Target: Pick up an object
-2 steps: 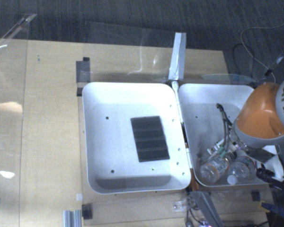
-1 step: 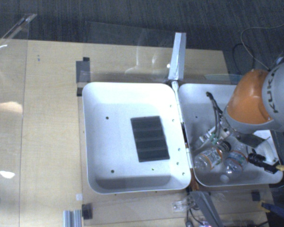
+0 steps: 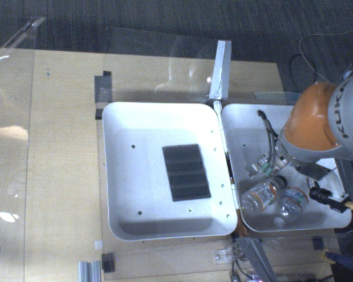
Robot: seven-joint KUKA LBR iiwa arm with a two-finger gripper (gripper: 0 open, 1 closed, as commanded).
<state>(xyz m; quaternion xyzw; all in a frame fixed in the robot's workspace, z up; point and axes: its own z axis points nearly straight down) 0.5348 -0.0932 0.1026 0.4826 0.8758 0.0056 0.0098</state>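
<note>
Lying nearest in the right bin, two clear plastic bottles are found side by side, close under the gripper, which is lowered over them, probably for a grasp. Whether anything is clamped cannot be told. Beyond the divider, a dark ribbed block is seen flat in the left bin, well apart, on the desk.
</note>
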